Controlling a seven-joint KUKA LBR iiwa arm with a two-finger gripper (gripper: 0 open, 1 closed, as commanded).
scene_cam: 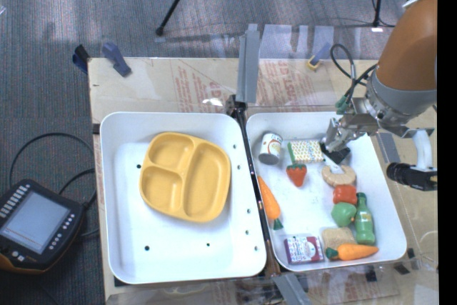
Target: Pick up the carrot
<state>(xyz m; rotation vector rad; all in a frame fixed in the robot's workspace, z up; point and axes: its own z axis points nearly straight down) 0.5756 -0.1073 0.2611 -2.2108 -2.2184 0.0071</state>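
While the arm reaches in from three o'clock, these lines describe the bench from the carrot outward.

Carrot [269, 201]: orange, tapered, green tip at its lower end; it lies tilted against the left wall of the right bin [397, 225], at about nine o'clock in that bin.
Second carrot [355, 251]: a similar orange piece with a green end, lying flat at five o'clock in the same bin, beside a tan bread slice [335, 236].
Gripper [336, 148]: dark, low over the bin's upper right, around one o'clock, well apart from both carrots; nothing is visible between its fingers, and how far they are spread cannot be told from this angle.
Under the gripper: a round cracker [338, 175] sits just at its tip; contact cannot be confirmed.
Neighbours: strawberry [296, 173], small tin can [270, 148] and a green patterned packet [305, 151] toward twelve o'clock; red tomato [344, 194], green pepper [343, 213] and green bottle [364, 220] toward four o'clock; a red box [303, 249] at six o'clock.
Open room: bare white floor spreads through the bin's middle, to the right of the carrot; on its left the carrot is hemmed by the wall.
Left bin [121, 239]: holds a yellow divided plate [186, 176], with open floor around it.
Arm [407, 53]: orange band above a grey wrist, at the frame's two o'clock.
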